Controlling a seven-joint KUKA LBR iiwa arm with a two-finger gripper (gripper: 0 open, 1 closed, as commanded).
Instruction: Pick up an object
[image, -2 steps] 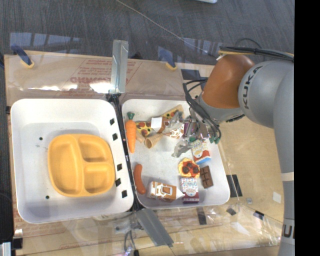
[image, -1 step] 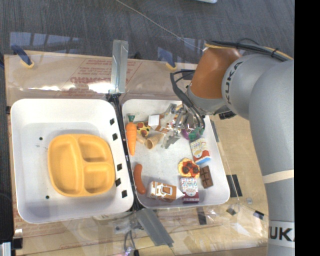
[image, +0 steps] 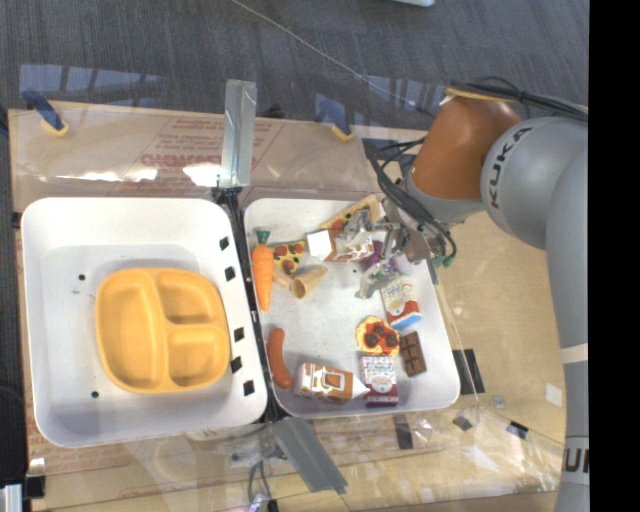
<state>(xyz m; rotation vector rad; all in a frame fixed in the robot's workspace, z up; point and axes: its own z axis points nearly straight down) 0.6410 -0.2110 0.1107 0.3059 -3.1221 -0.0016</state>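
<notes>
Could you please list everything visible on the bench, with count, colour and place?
bins: two, white, side by side
divided tray: one, yellow, in left bin
carrot: one, orange, right bin, left edge
sausage: one, red-orange, right bin, lower left
cone: one, tan, right of carrot
chocolate bar: one, brown, right bin, lower right
small cartons: several, mixed colours, along right bin's near edge
arm: one, grey with orange band, from the right
hand: one, dark, over right bin's upper clutter
</notes>
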